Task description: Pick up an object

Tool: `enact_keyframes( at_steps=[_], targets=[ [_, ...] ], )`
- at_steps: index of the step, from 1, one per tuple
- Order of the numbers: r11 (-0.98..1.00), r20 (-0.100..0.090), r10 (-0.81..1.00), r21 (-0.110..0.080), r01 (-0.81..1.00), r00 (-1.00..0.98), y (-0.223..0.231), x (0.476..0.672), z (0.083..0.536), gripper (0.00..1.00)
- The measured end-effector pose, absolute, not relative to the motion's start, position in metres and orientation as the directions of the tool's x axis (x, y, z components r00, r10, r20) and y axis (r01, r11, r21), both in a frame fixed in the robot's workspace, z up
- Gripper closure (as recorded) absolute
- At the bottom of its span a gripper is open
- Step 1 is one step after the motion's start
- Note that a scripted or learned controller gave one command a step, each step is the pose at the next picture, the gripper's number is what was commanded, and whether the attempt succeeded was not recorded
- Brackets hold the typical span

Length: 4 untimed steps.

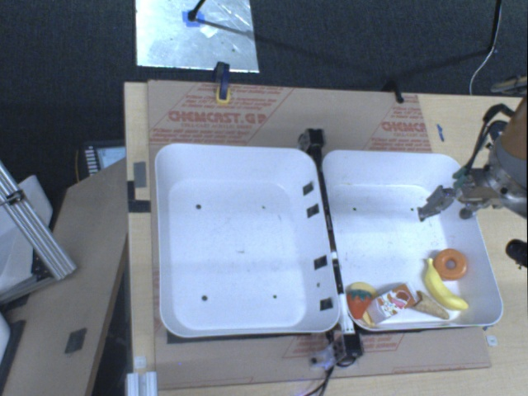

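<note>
The brown board [272,106] under the bins bears red "CHEMCAST" lettering, printed upside down, twice.

Grey metal claw [437,202], slim dark fingers, bulky grey wrist, black cable loops

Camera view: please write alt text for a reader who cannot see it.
The arm's end effector hovers over the right bin, apart from the objects bunched at its near edge: a banana, an orange ring, a packet and a small tomato-like item. The left bin lies beside it.
</note>
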State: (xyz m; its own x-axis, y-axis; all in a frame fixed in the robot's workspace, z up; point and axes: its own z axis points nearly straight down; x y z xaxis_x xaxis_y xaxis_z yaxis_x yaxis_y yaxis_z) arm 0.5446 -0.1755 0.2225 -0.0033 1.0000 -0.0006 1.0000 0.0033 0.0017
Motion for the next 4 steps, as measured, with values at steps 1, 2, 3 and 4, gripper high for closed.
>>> enact_keyframes(
  at_steps=[1,2,3,4],
  targets=[
    [0.005,-0.007,1.000,0.022,1.000,-0.005,-0.175,0.536,0.507,0.00],
    [0.007,0.000,1.000,0.006,1.000,-0.007,-0.133,0.485,0.538,0.00],
    [0.014,0.001,1.000,0.004,1.000,-0.014,-0.042,0.487,0.535,0.00],
    [0.011,0.002,1.000,0.003,1.000,-0.011,0.024,0.487,0.535,0.00]
  ],
)
